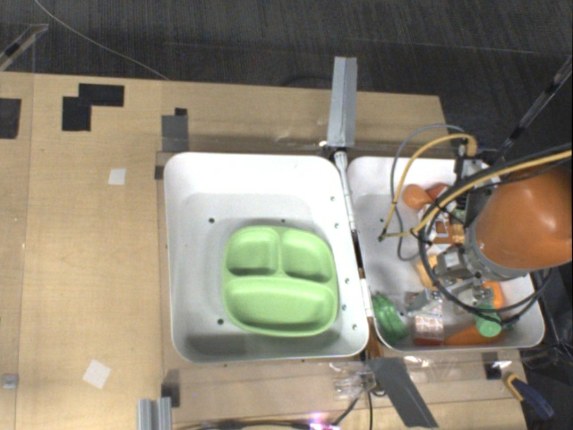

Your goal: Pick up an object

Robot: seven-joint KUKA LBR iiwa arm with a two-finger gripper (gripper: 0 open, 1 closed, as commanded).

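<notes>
Tool (450, 271) low in right bin (376, 186); clutter (428, 322) just beside.

Green divided plate (280, 280) flat in left bin (183, 240). Arm (528, 222) w/ cables over right bin (367, 191), above small clutter incl. green bottle (388, 316).

A pale wooden tabletop (81, 276) fills most of the view, its far edge running across at 12 o'clock. Beyond it lies dark grey carpeted floor (269, 16), crossed by a thin pale cable (98, 45) at 11 o'clock. Black square patches (89, 104) mark the wood at 10 o'clock. A grey metal bracket (342, 101) stands up at 12 o'clock. Light is even, with soft shadows.
</notes>
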